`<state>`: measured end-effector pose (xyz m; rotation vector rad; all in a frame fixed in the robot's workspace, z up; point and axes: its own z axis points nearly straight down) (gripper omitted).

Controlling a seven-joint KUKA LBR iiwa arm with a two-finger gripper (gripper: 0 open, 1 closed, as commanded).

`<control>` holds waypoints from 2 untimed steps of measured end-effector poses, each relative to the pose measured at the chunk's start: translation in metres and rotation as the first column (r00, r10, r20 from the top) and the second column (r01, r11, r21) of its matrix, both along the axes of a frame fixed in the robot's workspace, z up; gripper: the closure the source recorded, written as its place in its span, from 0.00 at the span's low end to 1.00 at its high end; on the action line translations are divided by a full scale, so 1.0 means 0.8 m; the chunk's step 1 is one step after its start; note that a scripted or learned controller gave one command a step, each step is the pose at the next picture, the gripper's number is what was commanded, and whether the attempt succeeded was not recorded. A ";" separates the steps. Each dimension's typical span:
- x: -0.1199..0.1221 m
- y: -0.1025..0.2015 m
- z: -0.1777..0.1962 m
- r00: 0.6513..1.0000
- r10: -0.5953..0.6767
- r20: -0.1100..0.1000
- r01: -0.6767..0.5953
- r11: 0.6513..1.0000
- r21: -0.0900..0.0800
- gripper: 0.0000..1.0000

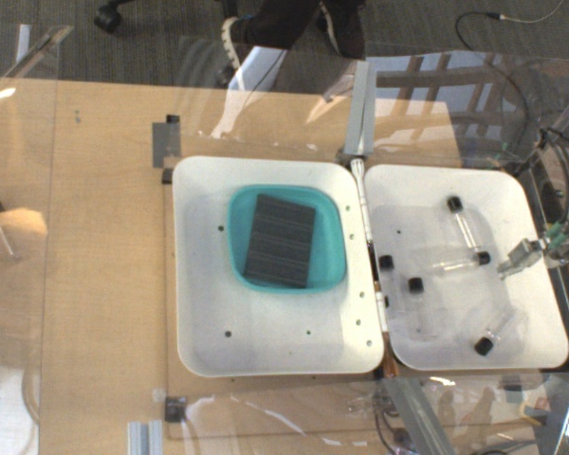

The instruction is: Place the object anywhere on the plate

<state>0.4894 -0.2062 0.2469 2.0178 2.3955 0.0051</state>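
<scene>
Dark grey ribbed rectangular block [281, 241] lies flat on the teal squarish plate [334, 250] in the left white bin [199, 330], so placement looks done; I judge only withdrawal remains. In the right white bin [531, 339] lie clear tubes with black caps [466, 231]. At the right edge, the claw [522, 257] is blurred; whether wide or narrow I cannot tell. No readable writing.

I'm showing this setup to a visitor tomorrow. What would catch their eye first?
The teal square plate in the left white bin, with a dark grey ribbed rectangular block lying on it. Next, the clear plastic tubes with black caps scattered in the right white bin.
</scene>
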 end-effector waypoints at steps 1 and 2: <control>0.007 0.001 0.161 0.995 -0.099 0.003 0.099 0.995 0.000 0.00; -0.001 0.001 0.238 0.970 -0.242 0.004 0.242 0.970 0.001 0.00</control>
